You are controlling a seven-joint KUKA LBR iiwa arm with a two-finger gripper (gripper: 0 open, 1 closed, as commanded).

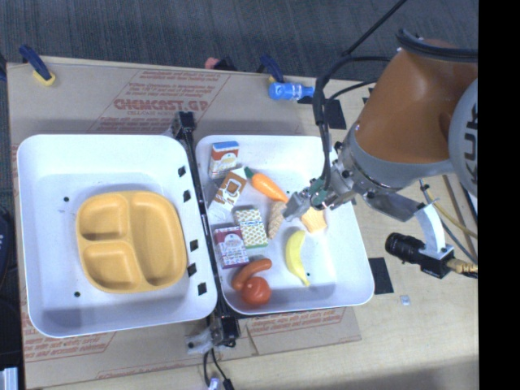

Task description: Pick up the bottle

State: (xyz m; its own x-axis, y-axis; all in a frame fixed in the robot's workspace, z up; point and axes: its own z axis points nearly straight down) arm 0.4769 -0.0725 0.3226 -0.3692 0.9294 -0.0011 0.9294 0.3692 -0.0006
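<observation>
My gripper hangs low over the right bin, near the middle of its right half, under the orange-banded wrist. Right below and beside it is a small pale yellow-orange thing that may be the bottle; the gripper hides its top. I cannot tell whether the gripper touches or holds it. A white carton with an orange top stands at the bin's far left corner.
The right bin also holds a carrot, a banana, a tomato, a sausage and several small boxes. A yellow divided plate lies in the left bin. A blue clamp sits behind the bins.
</observation>
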